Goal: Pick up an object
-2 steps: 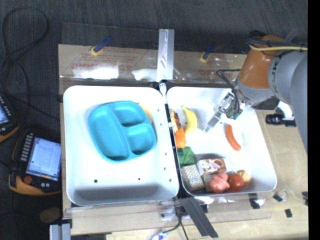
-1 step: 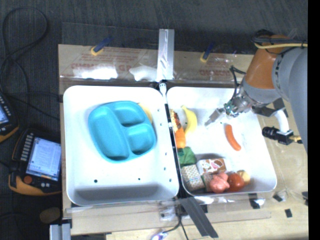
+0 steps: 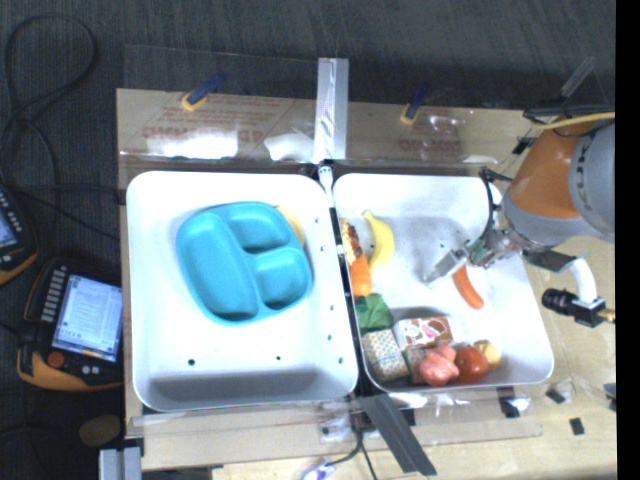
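The arm is reaching into the right bin (image 3: 520, 363) from the right, and its gripper (image 3: 452, 262) is hanging low over the bare middle of that bin's floor. How the gripper is set cannot be told from this slanted view, and nothing is showing in its grasp.

Taking the gripper as the landmark: an orange-red carrot-like piece (image 3: 468, 287) is lying just beside it, on the near side and a little to the right. A banana (image 3: 379, 238) is resting to its left against the wall that divides the bins, with an orange piece (image 3: 360, 277) and a green leafy piece (image 3: 374, 312) below that. Nearer the front wall, a pink lumpy toy (image 3: 437, 365), a red tomato-like piece (image 3: 470, 362) and a printed box (image 3: 420, 330) are crowding together. In the left bin, well apart, a blue divided tray (image 3: 244, 258) is sitting.

The approach step seems to be in hand, with no grasp made yet. The carrot-like piece looks the likeliest target; taking it would call for shifting slightly toward it, straddling its narrow width, closing and lifting.
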### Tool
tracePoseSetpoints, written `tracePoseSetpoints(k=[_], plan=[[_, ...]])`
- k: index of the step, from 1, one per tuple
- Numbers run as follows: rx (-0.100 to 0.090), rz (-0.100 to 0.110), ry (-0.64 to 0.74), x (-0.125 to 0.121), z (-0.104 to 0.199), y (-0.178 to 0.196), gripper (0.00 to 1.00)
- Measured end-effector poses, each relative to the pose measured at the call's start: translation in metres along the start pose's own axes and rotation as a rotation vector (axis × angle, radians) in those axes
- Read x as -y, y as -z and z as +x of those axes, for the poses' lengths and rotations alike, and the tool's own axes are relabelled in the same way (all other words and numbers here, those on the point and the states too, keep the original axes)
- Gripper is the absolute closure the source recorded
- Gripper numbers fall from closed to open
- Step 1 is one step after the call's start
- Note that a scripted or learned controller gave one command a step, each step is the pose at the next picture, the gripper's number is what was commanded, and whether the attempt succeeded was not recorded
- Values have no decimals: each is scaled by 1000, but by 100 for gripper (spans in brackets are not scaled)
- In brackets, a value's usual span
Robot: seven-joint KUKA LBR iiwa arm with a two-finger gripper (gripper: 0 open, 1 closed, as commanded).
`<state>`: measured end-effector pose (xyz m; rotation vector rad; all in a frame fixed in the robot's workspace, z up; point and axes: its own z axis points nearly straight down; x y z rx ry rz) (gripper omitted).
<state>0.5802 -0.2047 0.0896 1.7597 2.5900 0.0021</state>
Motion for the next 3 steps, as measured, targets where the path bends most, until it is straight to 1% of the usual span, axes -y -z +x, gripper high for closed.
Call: tracePoseSetpoints(k=[1, 2, 3], plan=[[-2, 0, -375, 13, 72, 1, 0], [0, -2, -374, 12, 71, 11, 100], [0, 14, -815, -39, 127, 128, 100]])
